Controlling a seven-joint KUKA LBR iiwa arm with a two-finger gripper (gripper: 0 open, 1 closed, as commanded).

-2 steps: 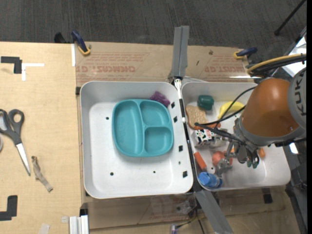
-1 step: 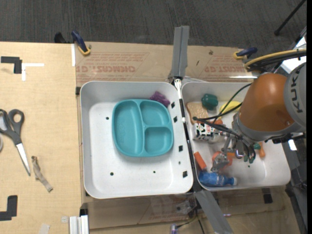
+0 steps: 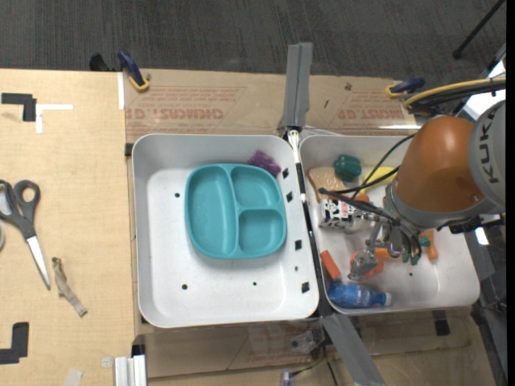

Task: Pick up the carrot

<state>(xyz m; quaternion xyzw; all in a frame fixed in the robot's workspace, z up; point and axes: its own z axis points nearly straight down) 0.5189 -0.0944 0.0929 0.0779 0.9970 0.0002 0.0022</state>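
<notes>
— What lies behind the bins?
— Dark grey carpet floor along the top.
— And the surface?
— Pale wood at left, with black tape marks; flattened brown cardboard printed in red is clamped to its far edge with blue-and-yellow clamps.

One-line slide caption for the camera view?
End effector low in right bin among toys; teal tray in left bin.
</notes>
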